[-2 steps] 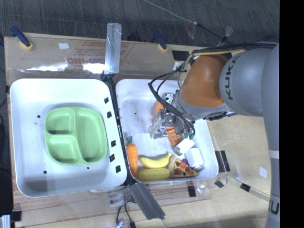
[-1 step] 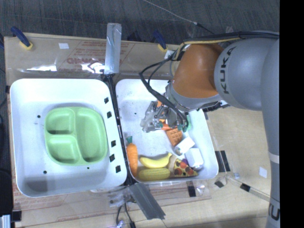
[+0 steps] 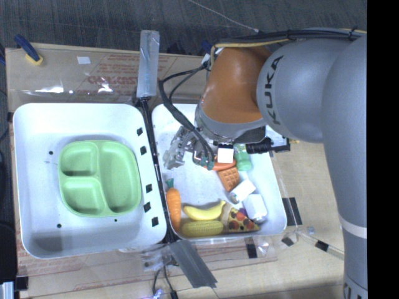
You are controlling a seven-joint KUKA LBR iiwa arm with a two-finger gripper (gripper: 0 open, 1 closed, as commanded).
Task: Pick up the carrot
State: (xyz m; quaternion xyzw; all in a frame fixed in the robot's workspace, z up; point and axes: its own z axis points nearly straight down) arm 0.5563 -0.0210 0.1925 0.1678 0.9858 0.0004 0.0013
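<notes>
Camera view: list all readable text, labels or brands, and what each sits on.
"KUKA": dark letters running down the grey arm beside its orange band.
Red print on the clear plastic sheet behind the left bin: too blurred to read.
Small white sticker on the bench behind that sheet: no legible text.
Toy food in the right bin, carrot included: no readable labels.

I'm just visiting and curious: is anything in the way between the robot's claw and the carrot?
Nothing visible blocks it. The end effector hangs over bare bin floor in the right bin, and the carrot lies below it in the picture, along the left wall. A banana sits just right of the carrot, beside it.
</notes>
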